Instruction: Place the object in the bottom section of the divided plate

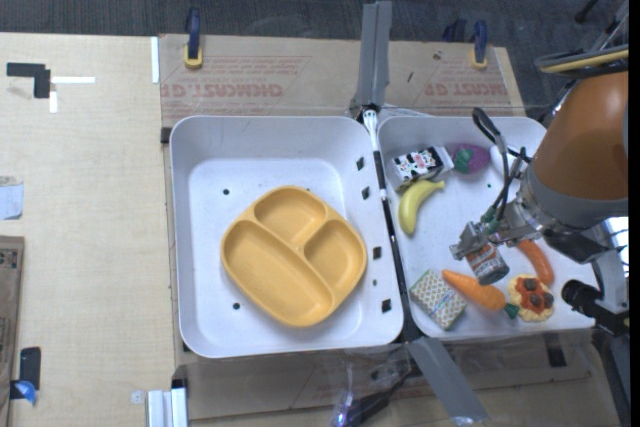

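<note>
End effector (487, 250), grip state unclear, hangs over a small can (489, 265) beside 2 carrots (476, 290).

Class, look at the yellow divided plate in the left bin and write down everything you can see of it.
The divided plate is yellow-orange, smooth and plastic-looking, a rounded square with raised ridges splitting it into three sections: one long, two smaller. It lies flat, turned at an angle, near the middle of the left bin, resting on the white floor. Nothing lies in it or touches it otherwise.
</note>
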`<state>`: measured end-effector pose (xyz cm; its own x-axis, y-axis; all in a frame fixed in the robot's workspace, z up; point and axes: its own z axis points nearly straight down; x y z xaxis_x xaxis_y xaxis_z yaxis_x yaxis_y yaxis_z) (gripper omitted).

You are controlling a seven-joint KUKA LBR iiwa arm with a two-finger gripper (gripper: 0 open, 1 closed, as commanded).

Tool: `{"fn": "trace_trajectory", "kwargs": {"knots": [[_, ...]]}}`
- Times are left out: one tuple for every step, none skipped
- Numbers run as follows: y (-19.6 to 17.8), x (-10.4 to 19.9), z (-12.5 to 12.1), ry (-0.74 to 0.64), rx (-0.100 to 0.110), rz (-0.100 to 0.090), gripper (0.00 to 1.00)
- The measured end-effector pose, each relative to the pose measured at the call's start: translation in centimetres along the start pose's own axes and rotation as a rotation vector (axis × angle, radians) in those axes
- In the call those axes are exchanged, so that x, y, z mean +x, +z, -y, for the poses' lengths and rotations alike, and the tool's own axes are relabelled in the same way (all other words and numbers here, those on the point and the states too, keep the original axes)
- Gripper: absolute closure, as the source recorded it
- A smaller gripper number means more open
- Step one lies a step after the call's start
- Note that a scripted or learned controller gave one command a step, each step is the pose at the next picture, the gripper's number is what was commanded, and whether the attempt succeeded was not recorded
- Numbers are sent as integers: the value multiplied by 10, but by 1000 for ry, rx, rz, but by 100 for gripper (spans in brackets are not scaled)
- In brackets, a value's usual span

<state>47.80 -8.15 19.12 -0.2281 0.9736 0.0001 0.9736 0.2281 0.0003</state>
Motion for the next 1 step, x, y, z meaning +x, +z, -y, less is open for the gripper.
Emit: {"fn": "trace_trajectory", "kwargs": {"knots": [[-39, -2, 0, 154, 1, 2, 100]]}}
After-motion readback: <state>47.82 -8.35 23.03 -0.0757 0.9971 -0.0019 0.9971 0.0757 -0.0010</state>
